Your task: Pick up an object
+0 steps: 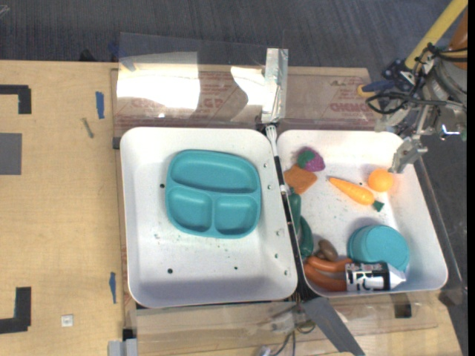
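Two white bins sit on a wooden bench. By the right bin's [434,236] far right edge, the gripper [404,156] hangs just beside a small round orange ball [380,179], touching nothing I can make out.

The arm [445,73] is cut off by the right edge of the picture, and the gripper [404,156] is too small for its fingers to be told apart. The green thing [300,228] along the divider is partly hidden by the bin wall [286,199]. The brown and red things [324,262] are partly covered by the black and white can [369,277].
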You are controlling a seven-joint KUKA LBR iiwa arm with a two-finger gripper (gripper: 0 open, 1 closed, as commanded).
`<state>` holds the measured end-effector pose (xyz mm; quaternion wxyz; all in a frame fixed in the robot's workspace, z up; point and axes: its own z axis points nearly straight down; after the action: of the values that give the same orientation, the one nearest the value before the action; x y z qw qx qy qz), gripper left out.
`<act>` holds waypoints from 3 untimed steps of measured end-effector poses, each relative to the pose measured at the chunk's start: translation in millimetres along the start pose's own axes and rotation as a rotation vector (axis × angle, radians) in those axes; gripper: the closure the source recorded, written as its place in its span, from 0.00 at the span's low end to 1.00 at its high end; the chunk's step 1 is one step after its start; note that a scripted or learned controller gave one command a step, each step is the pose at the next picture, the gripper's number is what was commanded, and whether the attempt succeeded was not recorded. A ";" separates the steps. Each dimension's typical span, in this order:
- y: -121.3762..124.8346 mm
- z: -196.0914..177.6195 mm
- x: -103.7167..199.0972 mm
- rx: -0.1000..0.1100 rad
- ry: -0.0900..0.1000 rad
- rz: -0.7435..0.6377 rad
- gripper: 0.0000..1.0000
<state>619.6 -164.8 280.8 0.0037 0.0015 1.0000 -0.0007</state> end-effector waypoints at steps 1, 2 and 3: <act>-6.8 182.0 -19.9 0.000 -0.004 0.077 0.00; -21.1 192.9 3.5 0.000 0.000 0.086 0.00; 52.2 191.6 30.9 -0.003 -0.003 0.067 0.00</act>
<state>590.3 -112.7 88.9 0.0054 0.0351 0.9994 0.0011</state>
